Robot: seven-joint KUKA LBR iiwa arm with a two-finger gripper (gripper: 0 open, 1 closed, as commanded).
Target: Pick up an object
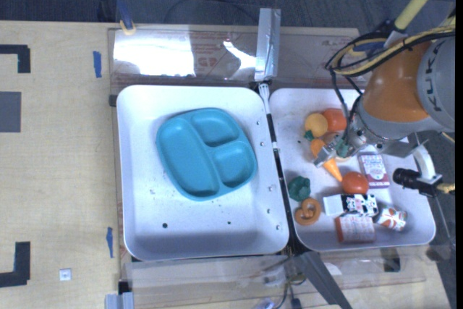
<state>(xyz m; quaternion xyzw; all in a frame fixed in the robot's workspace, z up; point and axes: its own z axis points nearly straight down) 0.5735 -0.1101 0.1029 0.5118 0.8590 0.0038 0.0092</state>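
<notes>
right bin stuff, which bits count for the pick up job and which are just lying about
In play:
gripper
carrot
tomato
yellow fruit
pretzel
green piece
right bin

Lying about:
blue divided plate
left bin

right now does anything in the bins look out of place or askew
Nothing looks spilled or damaged. The blue tray lies slightly turned in the left bin; the toys are heaped loosely in the right bin, below the gripper.

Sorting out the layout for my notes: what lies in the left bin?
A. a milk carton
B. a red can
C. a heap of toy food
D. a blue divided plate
D: the blue divided plate lies by itself in the left bin.
</notes>
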